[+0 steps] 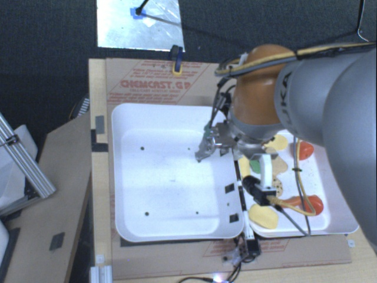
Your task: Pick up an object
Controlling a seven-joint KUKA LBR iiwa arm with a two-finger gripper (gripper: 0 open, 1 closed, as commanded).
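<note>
My gripper [204,152] hangs over the right part of the left white bin [165,175], near the wall between the two bins. Its grey fingers point down and to the left, and I see nothing between them. The right bin [333,220] holds several small objects: a yellow piece [264,217] at the front, an orange-red piece [307,203], a red-orange piece [305,151], a green piece [255,164], a spotted round piece [275,187] and a pale yellow piece [280,142]. The arm's orange band and grey body hide much of that bin.
The bins rest on a cardboard sheet [154,82] printed with red letters. A yellow and blue clamp [176,61] sits at its far edge. A shiny metal plate [139,16] lies behind. Cables [297,187] dangle over the right bin. An aluminium rail [23,161] stands at the left.
</note>
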